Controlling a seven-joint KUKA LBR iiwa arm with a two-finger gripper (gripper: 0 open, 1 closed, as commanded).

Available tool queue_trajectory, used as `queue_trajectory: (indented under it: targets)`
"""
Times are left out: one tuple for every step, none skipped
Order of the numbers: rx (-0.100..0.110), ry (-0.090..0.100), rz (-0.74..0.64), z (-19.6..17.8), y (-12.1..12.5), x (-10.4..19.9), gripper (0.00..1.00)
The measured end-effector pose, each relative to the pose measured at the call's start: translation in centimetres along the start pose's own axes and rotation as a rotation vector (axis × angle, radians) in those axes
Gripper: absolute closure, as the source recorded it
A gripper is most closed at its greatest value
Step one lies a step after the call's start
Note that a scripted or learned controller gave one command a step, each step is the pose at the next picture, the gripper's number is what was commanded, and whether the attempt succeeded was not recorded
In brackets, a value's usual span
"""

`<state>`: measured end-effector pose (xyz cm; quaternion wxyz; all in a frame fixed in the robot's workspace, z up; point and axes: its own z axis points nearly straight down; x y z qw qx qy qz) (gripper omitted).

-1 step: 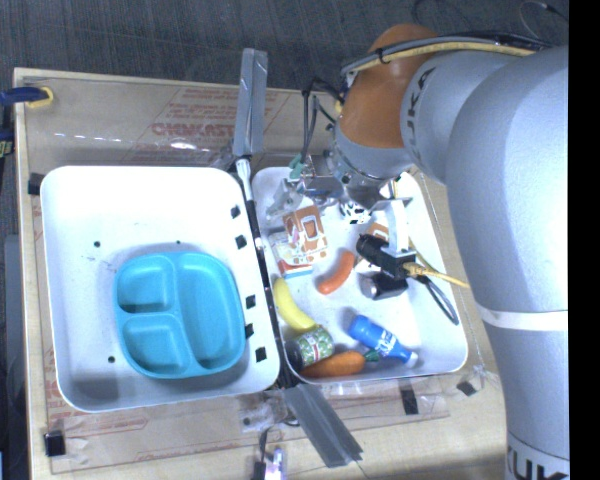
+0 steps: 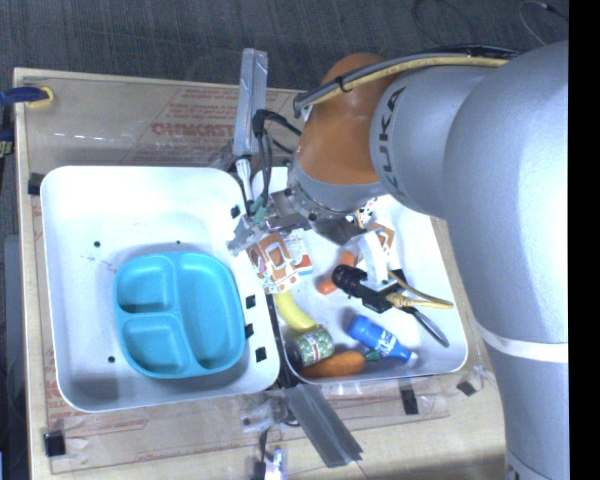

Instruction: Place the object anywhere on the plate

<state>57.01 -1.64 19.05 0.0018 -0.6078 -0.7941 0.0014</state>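
The blue three-compartment plate (image 2: 180,313) lies in the left white bin (image 2: 80,228), with nothing on it. My gripper (image 2: 267,240) hangs over the wall between the two bins, just right of the plate's upper right corner. It is shut on a small white-and-orange carton (image 2: 282,261), which hangs tilted below the fingers and above the divider. The grey arm and its orange band cover the upper part of the right bin.
The right bin (image 2: 450,353) holds a yellow banana (image 2: 296,313), a green can (image 2: 313,347), an orange carrot (image 2: 332,365), a blue bottle (image 2: 378,338) and a small orange piece (image 2: 327,284). Bare white floor surrounds the plate in the left bin.
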Motion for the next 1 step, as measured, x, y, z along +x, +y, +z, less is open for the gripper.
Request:
queue_trajectory:
  targets:
    - [0.0,0.0,0.001,-0.01,-0.02,-0.08,0.0]
